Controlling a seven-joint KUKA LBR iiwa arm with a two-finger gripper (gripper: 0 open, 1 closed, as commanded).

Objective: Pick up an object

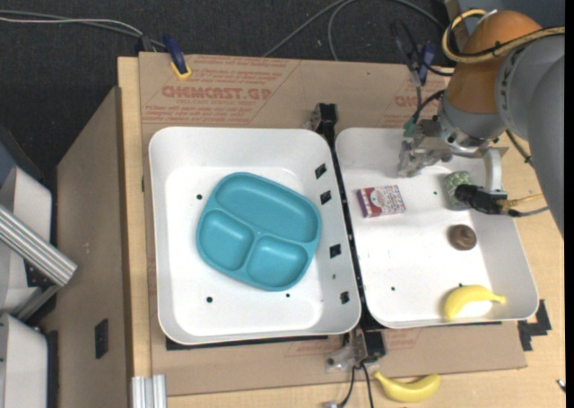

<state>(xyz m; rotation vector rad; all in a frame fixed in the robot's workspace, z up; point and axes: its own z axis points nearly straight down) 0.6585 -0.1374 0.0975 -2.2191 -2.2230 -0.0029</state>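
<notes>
A yellow banana lies nearest the camera on the brown bench board, just outside the near rim of the right bin. With that bin as the landmark, a second yellow banana-shaped piece rests inside its near right corner, close to the rim. Farther in, a small round brown object sits on the bin floor toward the right wall. Beyond that, near the bin's middle and toward its left wall, a small flat packet with red and white print lies face up. A small green object sits close to the bin's far right side, beside a black part of the arm's tooling.

The left bin adjoins the right bin's left wall, the two joined by black clips. It holds a teal divided plate with three compartments, lying flat near its middle.

At the far end of the right bin, the gripper hangs low over the bin's far floor, beyond the packet and apart from it. I cannot tell how its claw stands. Nothing is seen between its tips. Behind it rises the grey arm with its orange band, and cables trail over the dark floor beyond the board.
</notes>
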